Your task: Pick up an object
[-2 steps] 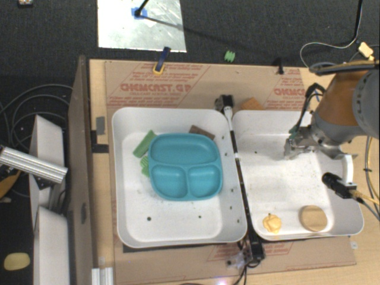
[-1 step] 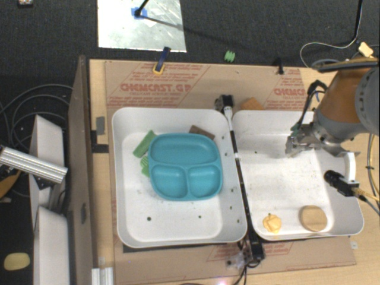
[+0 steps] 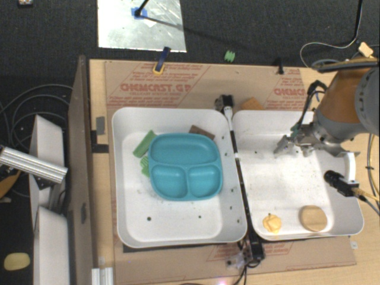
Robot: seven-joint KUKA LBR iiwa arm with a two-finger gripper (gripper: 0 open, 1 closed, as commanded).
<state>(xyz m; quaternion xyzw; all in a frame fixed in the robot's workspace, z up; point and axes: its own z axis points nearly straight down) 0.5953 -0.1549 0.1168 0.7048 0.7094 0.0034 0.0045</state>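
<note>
Slanting green block (image 3: 143, 143) against blue plate (image 3: 184, 166)

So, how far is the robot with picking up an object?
Done: nothing lifted yet; the yellow piece and the tan lump both lie near the right bin's front wall. In hand: the gripper is over that bin's far part, apart from both. Left: reaching one, closing on it, and lifting it.

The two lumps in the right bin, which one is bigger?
The tan lump, the round one further right in the view. The yellow lump just left of it is clearly smaller.
</note>
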